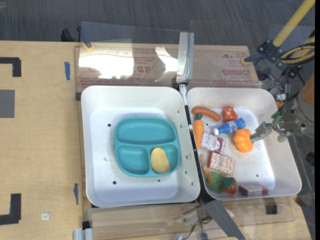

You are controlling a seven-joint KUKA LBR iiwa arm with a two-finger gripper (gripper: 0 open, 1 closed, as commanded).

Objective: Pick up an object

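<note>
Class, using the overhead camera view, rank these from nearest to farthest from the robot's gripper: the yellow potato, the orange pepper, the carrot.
Measured from the gripper:
1. Orange pepper, right bin, just left of the fingertips.
2. Carrot, right bin's left edge.
3. Yellow potato, teal tray, left bin.

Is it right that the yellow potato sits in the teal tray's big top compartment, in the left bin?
Not quite. The camera view shows the yellow potato in the teal tray's lower right compartment, not the big top one. The tray does lie in the left bin.
</note>
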